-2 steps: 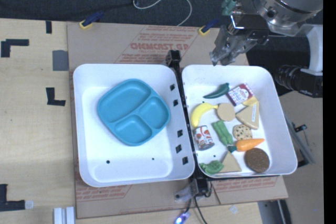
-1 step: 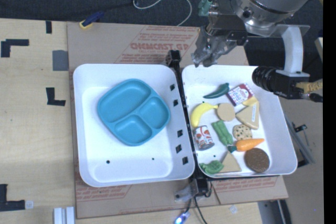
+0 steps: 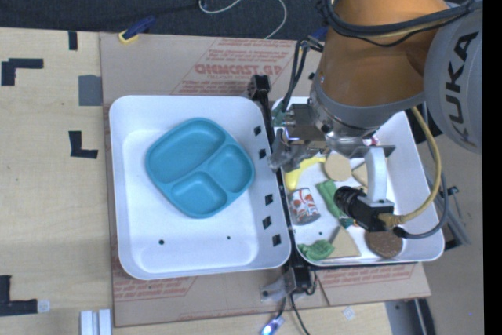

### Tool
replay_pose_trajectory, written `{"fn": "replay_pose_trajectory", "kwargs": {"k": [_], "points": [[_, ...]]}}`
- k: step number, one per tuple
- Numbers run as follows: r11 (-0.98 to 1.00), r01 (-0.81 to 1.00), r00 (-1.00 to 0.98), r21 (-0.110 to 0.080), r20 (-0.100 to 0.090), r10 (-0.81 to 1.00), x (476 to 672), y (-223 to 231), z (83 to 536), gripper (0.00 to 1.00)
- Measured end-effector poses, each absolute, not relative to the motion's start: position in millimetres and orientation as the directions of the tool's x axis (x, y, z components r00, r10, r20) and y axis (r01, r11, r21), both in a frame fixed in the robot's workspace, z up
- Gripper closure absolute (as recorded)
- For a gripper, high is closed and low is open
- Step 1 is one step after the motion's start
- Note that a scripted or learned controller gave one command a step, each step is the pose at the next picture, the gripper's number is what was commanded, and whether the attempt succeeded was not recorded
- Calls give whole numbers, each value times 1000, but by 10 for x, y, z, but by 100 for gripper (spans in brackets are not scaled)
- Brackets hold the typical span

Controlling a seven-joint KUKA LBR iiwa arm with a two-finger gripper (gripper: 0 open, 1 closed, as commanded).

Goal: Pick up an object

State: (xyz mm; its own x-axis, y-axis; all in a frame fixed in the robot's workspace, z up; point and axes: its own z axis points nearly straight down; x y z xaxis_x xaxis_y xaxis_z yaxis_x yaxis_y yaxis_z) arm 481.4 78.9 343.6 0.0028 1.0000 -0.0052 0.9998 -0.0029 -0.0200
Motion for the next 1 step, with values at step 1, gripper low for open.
{"fn": "replay_pose_trajectory", "kwargs": {"k": [1], "points": [[4,1000,-4,-8,-1,1000,4823,1265,3062,100]]}}
